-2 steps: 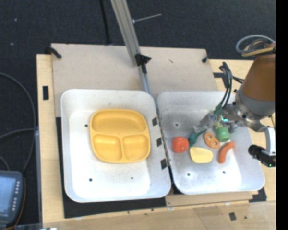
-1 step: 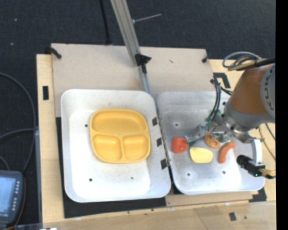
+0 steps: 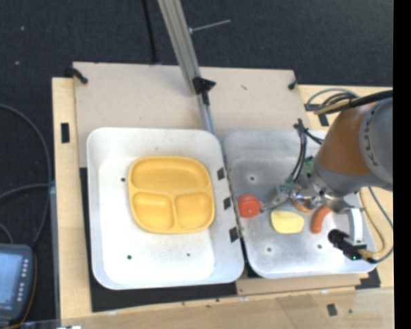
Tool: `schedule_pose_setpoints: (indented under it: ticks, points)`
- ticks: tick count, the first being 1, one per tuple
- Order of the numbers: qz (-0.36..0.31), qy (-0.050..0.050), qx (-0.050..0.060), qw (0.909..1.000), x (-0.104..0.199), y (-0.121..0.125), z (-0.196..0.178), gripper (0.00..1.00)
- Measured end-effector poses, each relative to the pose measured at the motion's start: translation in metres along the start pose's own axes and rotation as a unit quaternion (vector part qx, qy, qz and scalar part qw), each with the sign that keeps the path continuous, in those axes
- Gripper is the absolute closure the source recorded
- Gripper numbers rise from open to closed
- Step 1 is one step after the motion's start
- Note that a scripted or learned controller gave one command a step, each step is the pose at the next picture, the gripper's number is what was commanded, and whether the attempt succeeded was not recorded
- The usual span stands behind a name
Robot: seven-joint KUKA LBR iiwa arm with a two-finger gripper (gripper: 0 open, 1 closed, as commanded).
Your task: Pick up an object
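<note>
Here, seen from above, the grey KUKA arm (image 3: 349,149) with its orange band reaches in from three o'clock and hangs over the right white bin (image 3: 260,156). Its gripper (image 3: 303,199) sits low above the bin floor, near the centre of that bin; whether it is spread wide or drawn narrow cannot be told from this slanted view, and nothing can be seen held in it.

Three small things lie in the right bin. A pale yellow lump (image 3: 287,222) rests just at six o'clock from the gripper. A round red-orange piece (image 3: 248,205) lies at nine o'clock from the gripper, close to the bin's left wall. A small orange sausage-shaped piece (image 3: 320,219) lies tilted at about four o'clock from the gripper, just beside the yellow lump.

The left white bin (image 3: 109,252) carries a yellow divided tray (image 3: 171,194) with three compartments, set near its middle. A slim metal post (image 3: 181,40) slants up toward twelve o'clock from between the two bins, and a small screen (image 3: 7,283) sits off the bench at eight o'clock.
</note>
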State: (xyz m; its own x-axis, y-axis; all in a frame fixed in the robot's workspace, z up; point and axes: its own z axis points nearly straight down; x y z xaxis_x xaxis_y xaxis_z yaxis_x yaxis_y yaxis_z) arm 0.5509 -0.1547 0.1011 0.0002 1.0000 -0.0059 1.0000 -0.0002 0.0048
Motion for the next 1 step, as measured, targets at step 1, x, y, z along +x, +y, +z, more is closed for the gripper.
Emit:
schedule_pose_setpoints:
  ticks: [1]
  points:
    - [0.002, 0.001, -0.004, 1.0000, -0.0007, 0.0022, -0.0136, 1.00]
